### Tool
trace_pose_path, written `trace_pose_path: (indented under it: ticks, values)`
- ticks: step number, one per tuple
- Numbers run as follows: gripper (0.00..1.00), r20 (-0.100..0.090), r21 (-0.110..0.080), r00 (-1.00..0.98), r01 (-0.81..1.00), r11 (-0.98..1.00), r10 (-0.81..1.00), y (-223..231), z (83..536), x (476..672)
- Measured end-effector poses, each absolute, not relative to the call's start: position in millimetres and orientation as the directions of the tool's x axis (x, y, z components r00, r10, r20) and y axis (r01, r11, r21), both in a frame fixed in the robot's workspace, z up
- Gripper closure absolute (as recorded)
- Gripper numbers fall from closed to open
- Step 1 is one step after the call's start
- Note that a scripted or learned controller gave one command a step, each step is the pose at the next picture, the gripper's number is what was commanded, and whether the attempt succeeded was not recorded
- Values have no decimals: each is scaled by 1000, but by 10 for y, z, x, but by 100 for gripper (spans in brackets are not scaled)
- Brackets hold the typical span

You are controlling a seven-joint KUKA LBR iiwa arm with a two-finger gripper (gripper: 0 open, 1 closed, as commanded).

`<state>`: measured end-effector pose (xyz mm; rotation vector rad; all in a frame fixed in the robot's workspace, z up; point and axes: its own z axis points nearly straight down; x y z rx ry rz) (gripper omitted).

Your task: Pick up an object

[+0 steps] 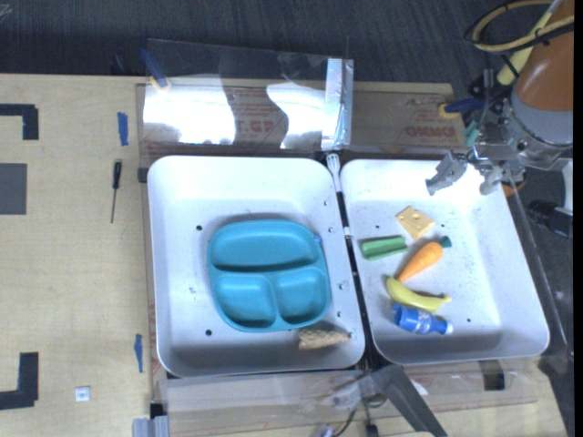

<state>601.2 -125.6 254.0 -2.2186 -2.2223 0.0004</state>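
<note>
While the end effector [466, 173] is seen released at the right bin's [524, 335] upper edge, the cheese wedge [414, 221] is noted nearest, lower left of it.

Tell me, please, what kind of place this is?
Probably a robotics lab bench for grasping trials: two white bins side by side, toy food such as a carrot and banana, and the arm's tool above the right bin.
</note>
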Motion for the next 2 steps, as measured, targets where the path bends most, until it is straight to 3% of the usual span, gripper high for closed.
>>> trace_pose_path:
  ticks: [1, 2]
  values:
    - [0, 3, -6, -196, 981, 196, 981, -1360, 1033, 5992]
    - [0, -1, 5, 4, 1000, -4, 1000, -1790, 862, 6320]
